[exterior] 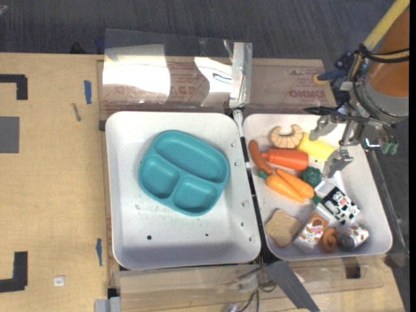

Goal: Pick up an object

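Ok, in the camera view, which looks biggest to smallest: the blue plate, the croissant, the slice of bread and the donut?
1. Teal divided plate, by far the biggest.
2. and 3. Bread slice and croissant look about alike, so I won't rank them.
4. Donut, smallest.

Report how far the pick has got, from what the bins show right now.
Done: the gripper has reached the right bin and sits low among the toy food, beside the yellow piece. In hand: nothing shows between the jaws, so no grasp is confirmed. Left: closing on an item and lifting it. The carrots, croissant and bread slice lie in the bin; the teal tray sits in the left bin.
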`<state>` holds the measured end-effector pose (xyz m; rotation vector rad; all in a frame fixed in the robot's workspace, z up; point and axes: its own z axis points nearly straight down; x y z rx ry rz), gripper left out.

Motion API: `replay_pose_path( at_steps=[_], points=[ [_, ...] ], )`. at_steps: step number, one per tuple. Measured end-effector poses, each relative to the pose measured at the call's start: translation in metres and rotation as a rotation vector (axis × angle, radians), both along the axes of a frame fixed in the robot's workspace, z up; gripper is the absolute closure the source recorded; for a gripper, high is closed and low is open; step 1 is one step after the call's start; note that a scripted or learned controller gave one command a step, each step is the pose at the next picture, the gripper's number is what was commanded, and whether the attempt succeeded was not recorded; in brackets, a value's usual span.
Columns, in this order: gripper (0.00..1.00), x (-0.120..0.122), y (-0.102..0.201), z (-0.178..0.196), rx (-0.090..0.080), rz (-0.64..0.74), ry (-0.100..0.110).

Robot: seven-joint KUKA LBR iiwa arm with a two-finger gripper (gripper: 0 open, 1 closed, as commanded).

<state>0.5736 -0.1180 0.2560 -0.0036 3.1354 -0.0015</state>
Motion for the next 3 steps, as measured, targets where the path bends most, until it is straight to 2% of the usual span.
replay_pose_path(
  at_steps=[1,2,3],
  points=[
    [0.0,0.016,-0.029,-0.151,-0.002,0.153,-0.008],
    [0.0,0.002,0.015,-0.166,-0.001,0.174,-0.007],
    [1.0,0.006,0.016,-0.153,-0.002,0.175,-0.019]
  ],
)
